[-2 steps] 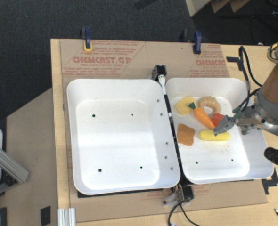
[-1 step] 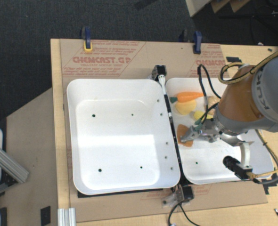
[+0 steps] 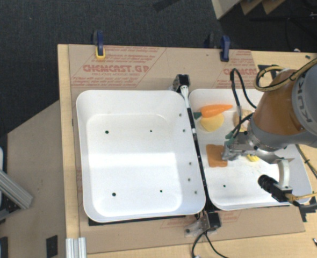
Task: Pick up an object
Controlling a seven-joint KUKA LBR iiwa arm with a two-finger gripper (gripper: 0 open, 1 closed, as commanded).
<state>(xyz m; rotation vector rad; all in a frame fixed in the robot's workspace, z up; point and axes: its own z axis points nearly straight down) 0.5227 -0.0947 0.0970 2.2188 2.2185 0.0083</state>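
- The gripper (image 3: 231,153) is low in the right bin (image 3: 239,198), touching or just above the brown flat piece (image 3: 216,157).
- I cannot tell how the gripper is set.

We see dark grey carpet floor (image 3: 35,31) around a pale brown board-topped desk (image 3: 148,63), blue clamps (image 3: 99,38) at its far edge

The grey arm (image 3: 309,106) is reaching in from 3 o'clock, its orange band (image 3: 274,112) sitting just above the wrist. The gripper (image 3: 229,150) is pointing down and toward 9 o'clock, lying at 7 o'clock from the band
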